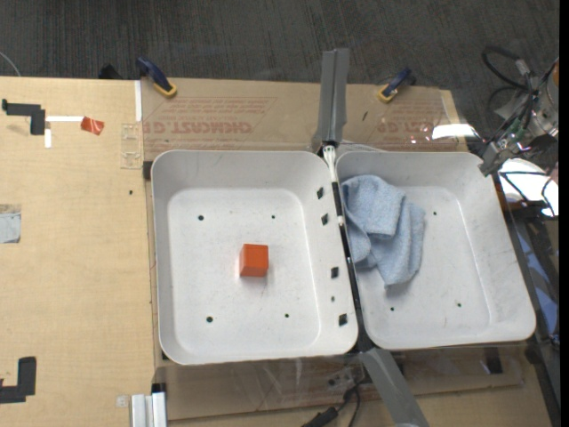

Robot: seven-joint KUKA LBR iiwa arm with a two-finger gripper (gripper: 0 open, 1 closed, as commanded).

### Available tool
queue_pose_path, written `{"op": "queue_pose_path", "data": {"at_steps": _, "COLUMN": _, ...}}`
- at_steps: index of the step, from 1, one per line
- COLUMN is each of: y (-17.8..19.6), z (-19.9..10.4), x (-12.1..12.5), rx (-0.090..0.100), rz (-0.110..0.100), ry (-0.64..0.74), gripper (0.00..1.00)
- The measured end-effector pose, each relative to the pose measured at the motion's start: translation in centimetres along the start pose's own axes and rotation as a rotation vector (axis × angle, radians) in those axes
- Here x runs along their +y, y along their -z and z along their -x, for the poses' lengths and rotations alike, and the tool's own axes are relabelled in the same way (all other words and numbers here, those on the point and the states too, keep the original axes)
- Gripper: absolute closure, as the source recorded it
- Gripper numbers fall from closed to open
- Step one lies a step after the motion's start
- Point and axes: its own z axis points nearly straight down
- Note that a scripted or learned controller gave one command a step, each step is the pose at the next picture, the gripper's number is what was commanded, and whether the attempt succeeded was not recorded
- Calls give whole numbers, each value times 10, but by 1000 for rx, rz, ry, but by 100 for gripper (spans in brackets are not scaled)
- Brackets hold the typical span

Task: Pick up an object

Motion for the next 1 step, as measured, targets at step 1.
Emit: {"op": "queue_pose_path", "data": {"at_steps": 1, "y": -25, "z": 9, "x": 30, "rx": 4, "rz": -2, "ry": -9, "gripper": 100}}
